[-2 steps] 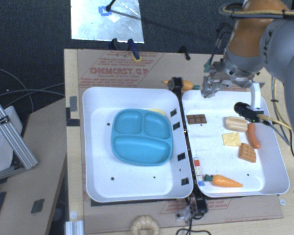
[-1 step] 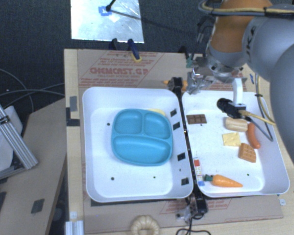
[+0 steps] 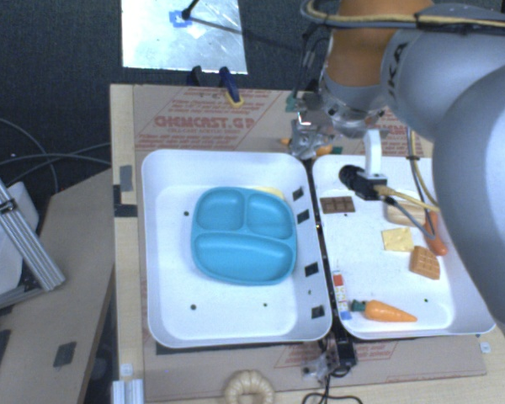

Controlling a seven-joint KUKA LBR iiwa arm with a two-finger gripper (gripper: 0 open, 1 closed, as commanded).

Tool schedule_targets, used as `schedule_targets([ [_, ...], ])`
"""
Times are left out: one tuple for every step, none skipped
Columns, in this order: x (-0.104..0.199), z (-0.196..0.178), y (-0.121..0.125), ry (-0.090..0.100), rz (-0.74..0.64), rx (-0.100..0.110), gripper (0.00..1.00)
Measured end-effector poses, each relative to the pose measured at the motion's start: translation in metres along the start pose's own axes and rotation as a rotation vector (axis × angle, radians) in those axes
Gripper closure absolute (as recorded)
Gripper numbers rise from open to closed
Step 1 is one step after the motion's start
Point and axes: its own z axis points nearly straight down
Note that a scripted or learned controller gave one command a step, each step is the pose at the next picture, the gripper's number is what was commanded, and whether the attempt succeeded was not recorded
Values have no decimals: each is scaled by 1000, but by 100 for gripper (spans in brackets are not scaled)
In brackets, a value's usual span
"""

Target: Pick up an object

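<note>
My gripper (image 3: 305,144) hangs over the far end of the divider between the two white bins, at their back rims. A small orange and green bit (image 3: 323,151) shows right beside it; I cannot tell whether it is held. In the right bin (image 3: 463,305) lie a brown chocolate bar (image 3: 337,204), a pale yellow cheese slice (image 3: 397,239), a tan waffle (image 3: 424,263), an orange carrot (image 3: 389,312) and a small orange sausage (image 3: 437,242). The left bin (image 3: 164,225) holds a blue divided plate (image 3: 244,235) with a yellow edge (image 3: 271,192) peeking out behind it.
The grey arm covers the right bin's far right side. A small multicoloured strip (image 3: 341,293) lies by the divider near the front. A cardboard sheet (image 3: 198,120) lies under both bins, with a blue clamp (image 3: 230,87) at its back edge and a beige ring (image 3: 252,387) in front.
</note>
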Motion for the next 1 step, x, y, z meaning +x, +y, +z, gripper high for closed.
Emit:
schedule_targets([
  [39, -2, -14, -1, 1, 2, 100],
])
